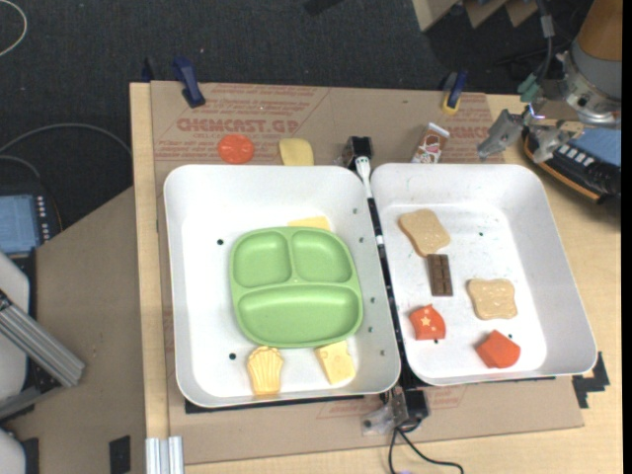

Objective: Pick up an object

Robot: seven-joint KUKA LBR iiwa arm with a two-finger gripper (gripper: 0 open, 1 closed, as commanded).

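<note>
Objects for picking lie in both white bins: the right bin holds two toast-like pieces, a brown chocolate bar, a small red block with a star and an orange-red block; the left bin holds a green divided tray with yellow pieces at its near edge. The hand hangs at the far right, above the desk just beyond the right bin's far rim; whether it is apart or together I cannot tell. Nothing is lifted yet, so reaching, grasping and raising all seem left to do.
</note>
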